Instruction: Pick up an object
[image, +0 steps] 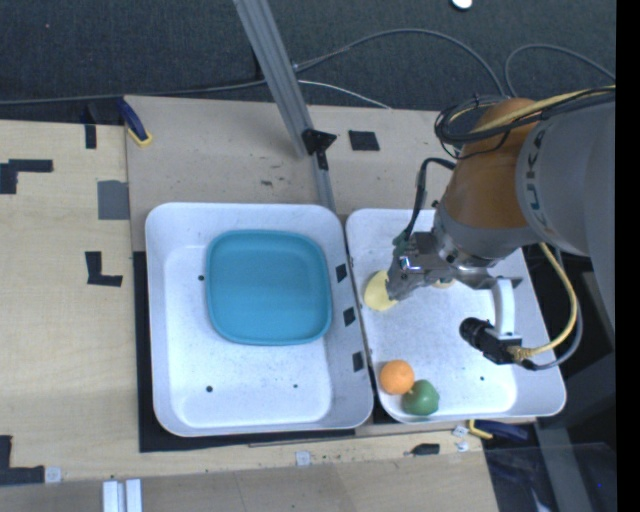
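Your gripper (397, 284) sits at the pale yellow rounded object (377, 292), left of the orange ball (397, 376); finger state unclear. Confirm grasp, then lift.

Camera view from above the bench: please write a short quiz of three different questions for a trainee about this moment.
1. True or false: the square blue plastic plate lies in the right white bin.
2. Which thing is nearest the gripper?
A. the round orange ball
B. the pale yellow rounded object
C. the round green ball
3. Fill in: the orange ball and the green ball lie near the ______ corner of the right white bin, as the view shows it.

Key: 1 false, it lies in the left white bin; 2 B; 3 lower left.
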